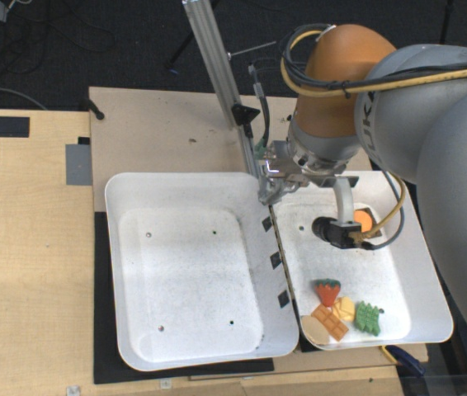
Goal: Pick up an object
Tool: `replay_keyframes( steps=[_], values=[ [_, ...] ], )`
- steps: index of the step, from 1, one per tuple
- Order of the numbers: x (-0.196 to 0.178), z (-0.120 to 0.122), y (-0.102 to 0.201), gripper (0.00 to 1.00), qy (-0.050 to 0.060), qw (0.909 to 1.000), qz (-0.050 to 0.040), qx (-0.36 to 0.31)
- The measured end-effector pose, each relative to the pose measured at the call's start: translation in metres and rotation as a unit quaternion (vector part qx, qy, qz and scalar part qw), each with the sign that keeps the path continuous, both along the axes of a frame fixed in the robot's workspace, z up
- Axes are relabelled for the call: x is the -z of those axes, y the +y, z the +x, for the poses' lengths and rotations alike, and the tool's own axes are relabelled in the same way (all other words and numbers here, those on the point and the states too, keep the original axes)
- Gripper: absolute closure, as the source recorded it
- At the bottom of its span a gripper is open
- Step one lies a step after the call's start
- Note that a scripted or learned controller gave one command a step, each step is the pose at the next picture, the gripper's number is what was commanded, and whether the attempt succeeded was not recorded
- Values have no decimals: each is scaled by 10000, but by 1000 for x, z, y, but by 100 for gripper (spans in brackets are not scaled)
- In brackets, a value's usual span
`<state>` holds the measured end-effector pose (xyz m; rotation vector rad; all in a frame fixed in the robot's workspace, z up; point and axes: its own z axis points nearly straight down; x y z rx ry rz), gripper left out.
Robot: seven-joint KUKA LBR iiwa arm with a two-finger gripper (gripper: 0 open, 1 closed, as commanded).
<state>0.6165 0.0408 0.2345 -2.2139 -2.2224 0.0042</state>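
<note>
Orange object (pixel 365 219) in right bin (pixel 411 291), near tool (pixel 275 185) at bin's rim; tool's opening indiscernible.

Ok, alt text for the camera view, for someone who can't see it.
A grey robot arm reaches in from the right, its hand above the edge where the left bin and right bin meet. Small colourful toys cluster at the right bin's front.

A white bin (pixel 184 279) and its twin (pixel 407 304) lie side by side on a board (pixel 159 130); a metal rail (pixel 217 64) slants behind.
</note>
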Motion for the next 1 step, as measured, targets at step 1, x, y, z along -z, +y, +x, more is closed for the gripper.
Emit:
replay_keyframes(
  steps=[1],
  values=[
    [9,19,50,100,-14,10000,-1,3]
  ],
)
